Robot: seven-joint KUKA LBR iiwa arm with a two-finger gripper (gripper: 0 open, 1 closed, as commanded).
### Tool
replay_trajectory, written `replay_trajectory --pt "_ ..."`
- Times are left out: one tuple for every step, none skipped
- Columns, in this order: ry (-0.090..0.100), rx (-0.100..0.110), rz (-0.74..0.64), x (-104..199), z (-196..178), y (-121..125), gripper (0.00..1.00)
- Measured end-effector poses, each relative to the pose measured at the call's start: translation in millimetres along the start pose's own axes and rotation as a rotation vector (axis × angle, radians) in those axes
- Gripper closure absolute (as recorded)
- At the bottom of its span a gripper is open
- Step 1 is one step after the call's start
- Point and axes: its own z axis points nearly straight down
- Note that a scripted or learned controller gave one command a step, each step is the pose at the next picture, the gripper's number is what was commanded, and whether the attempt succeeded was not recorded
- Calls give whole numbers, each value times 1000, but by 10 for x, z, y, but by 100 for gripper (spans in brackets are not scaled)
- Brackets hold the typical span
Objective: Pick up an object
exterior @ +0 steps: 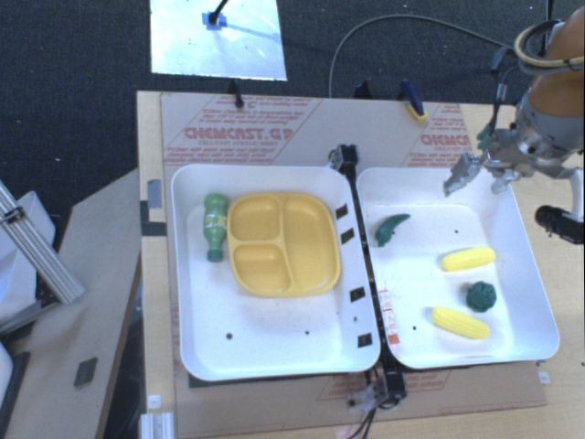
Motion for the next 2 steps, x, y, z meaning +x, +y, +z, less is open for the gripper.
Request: replay_trajectory --pt "-2 -9 -2 2 -53 20 0" --pt "-1 -4 0 20 510 -72 0"
